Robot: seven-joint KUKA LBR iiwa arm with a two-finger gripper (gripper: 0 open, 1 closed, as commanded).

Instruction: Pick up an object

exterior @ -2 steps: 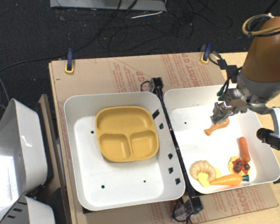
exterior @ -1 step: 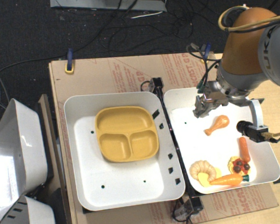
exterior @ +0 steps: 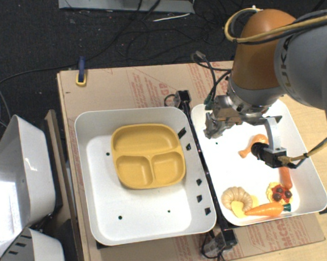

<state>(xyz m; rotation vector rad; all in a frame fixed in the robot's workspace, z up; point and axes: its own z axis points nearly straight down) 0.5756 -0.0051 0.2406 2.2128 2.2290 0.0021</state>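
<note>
My gripper (exterior: pixel 213 128) hangs over the upper left part of the right bin (exterior: pixel 235 166), close to its left wall, below the arm's orange band. Nothing shows beneath it but bare white floor. Several toy foods lie in this bin. A curved orange piece (exterior: pixel 254 144) rests near the middle, to the right of the gripper. Along the front edge lie a tan croissant (exterior: pixel 236 197) and an orange carrot (exterior: pixel 263 208). A yellow piece with red and dark berries (exterior: pixel 279 193) sits at the front right, with a small orange-red sausage (exterior: pixel 285 177) just above it.
The left bin (exterior: pixel 103 217) holds a yellow divided plate (exterior: pixel 148 155) in its upper half. Small black clips line the wall between the bins. Two white containers (exterior: pixel 19 174) stand off the bench at the far left.
</note>
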